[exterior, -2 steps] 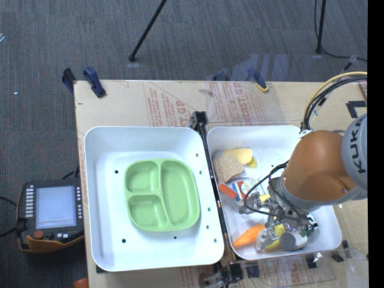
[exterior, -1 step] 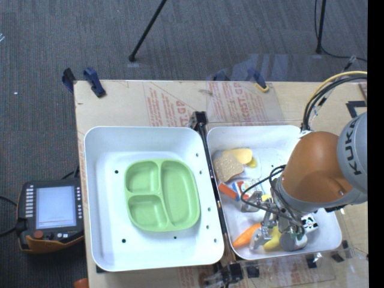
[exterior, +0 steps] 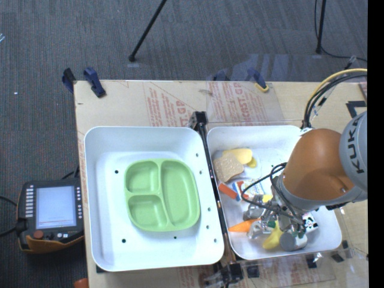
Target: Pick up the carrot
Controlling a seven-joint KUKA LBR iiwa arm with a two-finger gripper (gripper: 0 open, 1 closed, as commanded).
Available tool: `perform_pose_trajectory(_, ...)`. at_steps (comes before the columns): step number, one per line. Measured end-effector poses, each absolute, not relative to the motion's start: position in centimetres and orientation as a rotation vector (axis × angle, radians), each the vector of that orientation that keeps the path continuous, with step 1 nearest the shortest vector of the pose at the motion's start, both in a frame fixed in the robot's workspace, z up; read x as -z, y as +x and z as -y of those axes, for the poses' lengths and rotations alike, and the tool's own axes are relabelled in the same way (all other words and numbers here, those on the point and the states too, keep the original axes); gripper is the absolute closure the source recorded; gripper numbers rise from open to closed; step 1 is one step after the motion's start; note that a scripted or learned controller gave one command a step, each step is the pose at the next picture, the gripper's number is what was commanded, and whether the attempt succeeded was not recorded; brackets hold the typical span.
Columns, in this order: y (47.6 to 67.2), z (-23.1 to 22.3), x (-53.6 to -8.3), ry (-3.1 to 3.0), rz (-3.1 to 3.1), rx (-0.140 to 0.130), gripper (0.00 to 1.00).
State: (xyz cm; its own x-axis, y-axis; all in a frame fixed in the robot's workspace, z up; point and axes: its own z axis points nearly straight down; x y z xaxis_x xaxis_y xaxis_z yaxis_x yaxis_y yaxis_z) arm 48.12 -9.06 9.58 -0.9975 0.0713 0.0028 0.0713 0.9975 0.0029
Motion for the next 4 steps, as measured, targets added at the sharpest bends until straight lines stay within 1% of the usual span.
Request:
perform_pose_trajectory(1,48.1,9.0,-9.5,-0.111,3.136,0.005,0.0)
perform_pose_trajectory(2,47.6,8.3,-8.6,-0.622,3.075,0.002,0.0)
perform_pose_trajectory(3,47.6,8.2,-9.6,-0.614,3.077,0.003,1.0)
perform_pose_trajectory(4,47.7,8.2,-10.4,-0.609,3.077,0.004,1.0)
